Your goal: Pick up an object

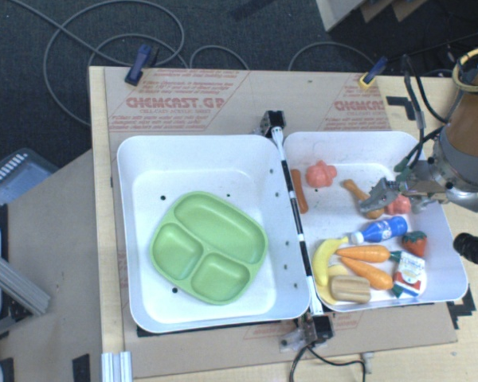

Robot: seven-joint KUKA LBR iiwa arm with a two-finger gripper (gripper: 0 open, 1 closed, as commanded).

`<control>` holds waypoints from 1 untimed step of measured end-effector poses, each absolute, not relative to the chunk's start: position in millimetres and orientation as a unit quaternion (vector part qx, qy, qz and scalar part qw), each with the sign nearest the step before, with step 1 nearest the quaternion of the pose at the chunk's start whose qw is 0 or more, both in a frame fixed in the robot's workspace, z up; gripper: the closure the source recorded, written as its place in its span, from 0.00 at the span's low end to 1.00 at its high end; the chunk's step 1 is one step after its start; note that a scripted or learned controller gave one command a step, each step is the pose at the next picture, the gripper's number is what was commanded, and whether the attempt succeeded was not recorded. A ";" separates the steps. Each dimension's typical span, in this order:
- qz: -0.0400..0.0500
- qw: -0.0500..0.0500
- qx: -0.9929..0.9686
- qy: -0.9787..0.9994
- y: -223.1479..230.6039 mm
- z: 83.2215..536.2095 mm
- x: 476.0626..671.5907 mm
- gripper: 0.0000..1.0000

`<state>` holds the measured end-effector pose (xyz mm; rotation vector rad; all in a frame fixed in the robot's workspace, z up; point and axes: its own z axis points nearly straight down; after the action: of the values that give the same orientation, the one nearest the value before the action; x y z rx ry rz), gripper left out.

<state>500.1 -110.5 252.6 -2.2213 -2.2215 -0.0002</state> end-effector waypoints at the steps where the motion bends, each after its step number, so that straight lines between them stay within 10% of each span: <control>1: 0.001 0.001 -0.708 -0.707 -163.5 152.8 504.6 0.00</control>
<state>504.6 -163.5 152.8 -2.2215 -2.2182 0.0035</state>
